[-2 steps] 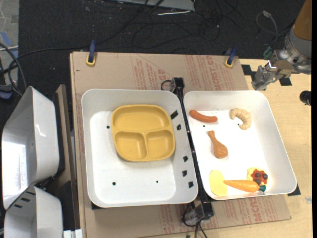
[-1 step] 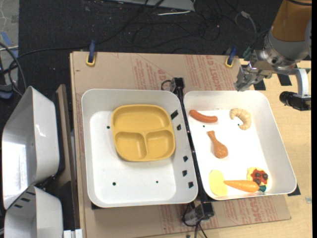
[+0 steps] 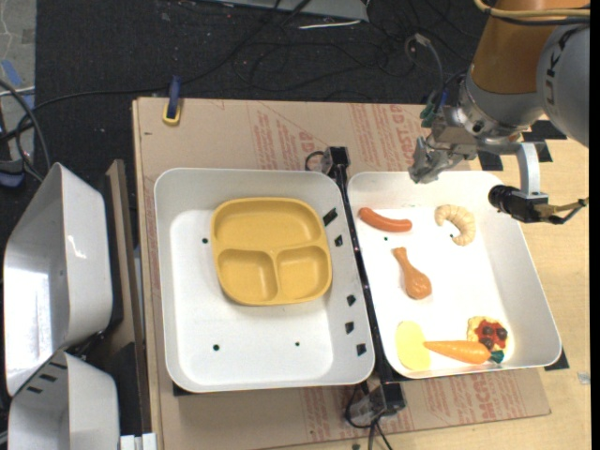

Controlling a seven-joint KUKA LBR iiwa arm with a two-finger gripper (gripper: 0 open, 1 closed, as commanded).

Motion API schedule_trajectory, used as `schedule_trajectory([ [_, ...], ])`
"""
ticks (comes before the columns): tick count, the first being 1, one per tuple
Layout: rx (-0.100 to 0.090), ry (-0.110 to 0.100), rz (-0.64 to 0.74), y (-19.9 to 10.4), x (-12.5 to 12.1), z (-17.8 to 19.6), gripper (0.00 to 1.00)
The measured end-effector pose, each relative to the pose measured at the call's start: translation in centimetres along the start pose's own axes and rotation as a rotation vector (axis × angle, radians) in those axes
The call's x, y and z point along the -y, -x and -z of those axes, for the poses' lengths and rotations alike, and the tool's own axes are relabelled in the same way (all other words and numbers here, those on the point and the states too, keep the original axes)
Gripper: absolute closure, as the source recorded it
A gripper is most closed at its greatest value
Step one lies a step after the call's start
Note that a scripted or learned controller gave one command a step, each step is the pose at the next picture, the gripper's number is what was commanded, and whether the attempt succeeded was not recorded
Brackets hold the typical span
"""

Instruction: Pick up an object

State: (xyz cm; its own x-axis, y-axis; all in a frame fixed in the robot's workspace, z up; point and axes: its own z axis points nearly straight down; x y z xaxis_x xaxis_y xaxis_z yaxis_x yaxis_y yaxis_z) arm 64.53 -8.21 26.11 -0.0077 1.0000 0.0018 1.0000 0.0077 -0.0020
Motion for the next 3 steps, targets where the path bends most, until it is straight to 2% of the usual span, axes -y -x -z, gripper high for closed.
schedule_trajectory([
  [1, 0.001, 0.003, 0.001, -5.4, -0.9, -0.1, 1.0],
  [2, 0.0, 0.0, 0.001, -11.6, -1.0, -1.8, 1.0],
  [3, 0.0, -0.001, 0.001, -17.3, -0.2, -3.6, 1.0],
])
